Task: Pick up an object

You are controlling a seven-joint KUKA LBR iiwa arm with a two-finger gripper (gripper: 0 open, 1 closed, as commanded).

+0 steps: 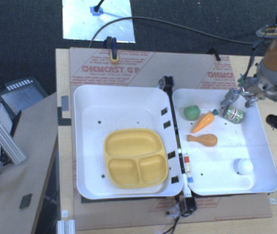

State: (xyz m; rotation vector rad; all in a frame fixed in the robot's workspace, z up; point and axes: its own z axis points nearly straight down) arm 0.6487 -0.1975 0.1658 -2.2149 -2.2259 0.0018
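The arm comes in over the right bin (262, 145), and its tool (238, 99) hangs above that bin's far corner. Two grey prongs spread apart there, so the tool reads as released, with nothing between them. Just below and beside the prongs lies a small can (233, 114) with a green and white label, tipped on its side on the bin floor. It sits close to the tool, but I cannot tell whether a prong touches it.

Taking the can as the landmark: an orange carrot (204, 122) lies just beside it, toward the bin divider (177, 140), slanted with its green tip pointing at the can. A green ball (192, 112) rests beyond the carrot, nearer the divider. A tan drumstick (204, 140) lies nearer the camera than the carrot, well apart from the can. A white ball (245, 166) sits far from the can, in the near corner of the same bin. In the left bin (87, 130) a yellow divided plate (136, 157) lies flat, far across the divider.

As for progress, nothing is lifted: every item rests on a bin floor. The approach looks done or nearly so, with the can the likeliest target. What is left, by my judgement, is lowering around it, closing and raising it clear. A can lying on its side may roll away from the prongs.
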